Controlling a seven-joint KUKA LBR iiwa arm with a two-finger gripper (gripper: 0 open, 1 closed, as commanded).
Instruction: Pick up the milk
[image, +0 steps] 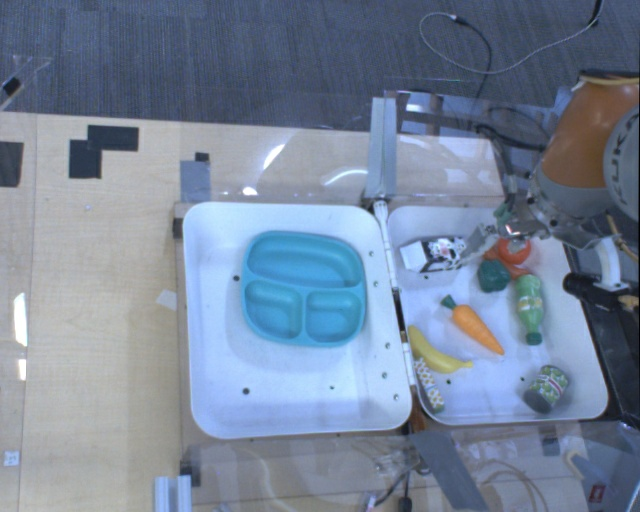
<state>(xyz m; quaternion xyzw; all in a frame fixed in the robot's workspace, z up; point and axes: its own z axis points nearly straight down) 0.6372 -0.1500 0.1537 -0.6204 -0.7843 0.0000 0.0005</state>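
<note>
The hand (508, 228) hovers just right of the small black-and-white milk carton (432, 254); its grip state cannot be told.

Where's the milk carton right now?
The milk carton lies on its side in the right bin, near its upper left corner, just left of the tomato and above the carrot.

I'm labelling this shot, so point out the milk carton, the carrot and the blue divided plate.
milk carton (433, 254), camera view, on its black-and-white side.
carrot (476, 329), camera view, mid orange body.
blue divided plate (300, 262), camera view, floor of its large compartment.
</note>
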